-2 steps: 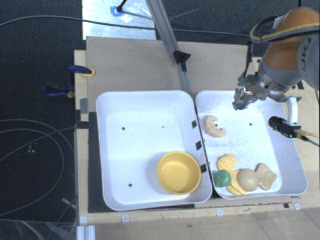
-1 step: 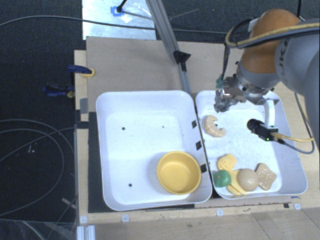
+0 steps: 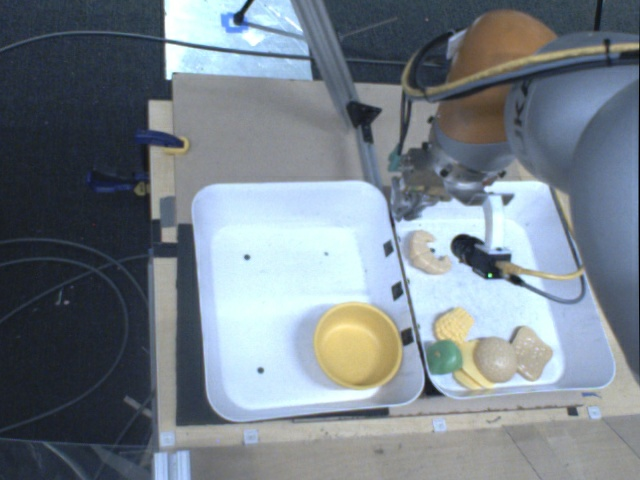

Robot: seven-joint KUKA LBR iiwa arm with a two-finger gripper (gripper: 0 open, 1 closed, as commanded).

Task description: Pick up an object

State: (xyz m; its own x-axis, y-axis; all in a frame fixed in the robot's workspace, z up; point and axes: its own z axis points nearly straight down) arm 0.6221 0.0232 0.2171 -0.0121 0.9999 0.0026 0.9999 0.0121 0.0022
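Grey two-finger gripper (image 3: 412,200) over right white bin's (image 3: 590,363) upper-left corner; grip state cannot be told. Nearest item: pale tan crescent-shaped pastry piece (image 3: 428,252), curved, lying flat just below gripper, apart from it. Yellow round plastic bowl (image 3: 357,344) in left white bin (image 3: 230,298).

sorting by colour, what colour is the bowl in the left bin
Yellow; the bowl shows clearly in the camera view.

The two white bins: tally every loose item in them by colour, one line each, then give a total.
Yellow: 3 - bowl, waffle-like piece, flat piece
Tan or beige: 3 - curved piece, round bun-like piece, cracker-like piece
Green: 1 - small round item
Total: 7
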